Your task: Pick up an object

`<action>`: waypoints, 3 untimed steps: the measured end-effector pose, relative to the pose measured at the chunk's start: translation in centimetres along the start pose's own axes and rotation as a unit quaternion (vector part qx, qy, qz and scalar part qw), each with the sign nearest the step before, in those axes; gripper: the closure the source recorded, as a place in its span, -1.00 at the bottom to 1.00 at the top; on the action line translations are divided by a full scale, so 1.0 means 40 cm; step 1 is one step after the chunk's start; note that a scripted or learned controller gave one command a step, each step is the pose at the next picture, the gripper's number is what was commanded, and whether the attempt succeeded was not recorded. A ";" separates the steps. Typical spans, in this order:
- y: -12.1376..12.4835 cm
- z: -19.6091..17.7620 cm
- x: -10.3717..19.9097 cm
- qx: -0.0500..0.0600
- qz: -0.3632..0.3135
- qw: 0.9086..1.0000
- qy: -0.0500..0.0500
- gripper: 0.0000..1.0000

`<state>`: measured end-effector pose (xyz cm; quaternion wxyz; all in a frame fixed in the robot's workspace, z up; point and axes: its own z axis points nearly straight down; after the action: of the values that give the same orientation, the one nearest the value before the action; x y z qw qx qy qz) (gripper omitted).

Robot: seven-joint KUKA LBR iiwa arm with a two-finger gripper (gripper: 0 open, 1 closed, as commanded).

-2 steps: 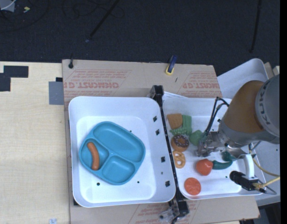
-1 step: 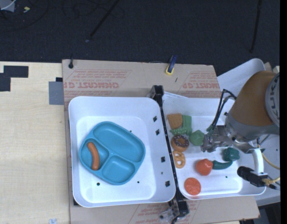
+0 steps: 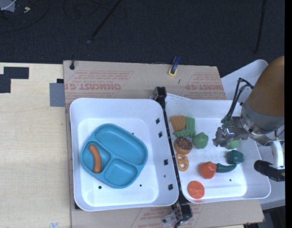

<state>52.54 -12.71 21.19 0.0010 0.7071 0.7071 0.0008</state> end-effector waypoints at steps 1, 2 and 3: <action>0.001 -0.041 -0.001 0.001 -0.001 1.000 0.000 1.00; 0.033 -0.046 0.112 0.002 -0.002 1.000 0.001 1.00; 0.038 -0.042 0.204 0.003 -0.002 1.000 0.001 1.00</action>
<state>54.03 -4.54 22.88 -0.0019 0.7059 0.7084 -0.0002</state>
